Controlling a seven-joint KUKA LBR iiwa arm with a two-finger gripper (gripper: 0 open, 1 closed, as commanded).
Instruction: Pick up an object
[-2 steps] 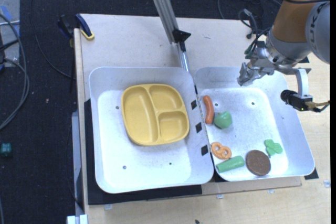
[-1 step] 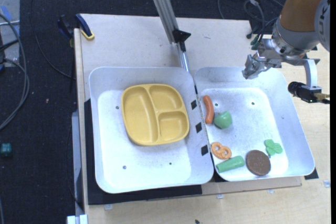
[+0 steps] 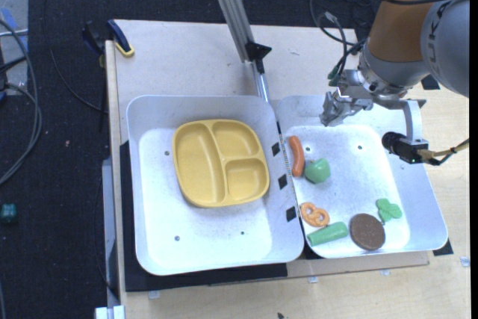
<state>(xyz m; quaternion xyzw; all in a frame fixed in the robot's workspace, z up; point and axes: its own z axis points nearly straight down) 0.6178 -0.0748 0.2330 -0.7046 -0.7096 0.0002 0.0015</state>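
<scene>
Gripper [image 3: 334, 113] positioned over far edge of right bin [image 3: 418, 183], near its upper-left corner; finger spacing could not be told from this view; nothing seen between them. Grey arm [image 3: 448, 26] with orange band [image 3: 407, 7] entered from right.

Right bin contents, all resting on bin floor, apart from gripper:
- Orange sausage [image 3: 296, 155], lengthwise against left wall.
- Green rounded piece [image 3: 317, 171], just beside sausage, to its right.
- Pretzel [image 3: 314, 216], orange-brown, near front-left corner.
- Green pod-shaped item [image 3: 327, 233], just below pretzel, lying slantwise.
- Brown round cookie [image 3: 367, 231], just beside pod's right end.
- Small green leafy piece [image 3: 388, 210], near cookie, above and right of it.

Left bin [image 3: 149, 160] contents:
- Yellow divided tray [image 3: 221, 161], three compartments, set flat near centre.

Metal pole [image 3: 231, 0] slanted from top of view toward junction of bins.
</scene>
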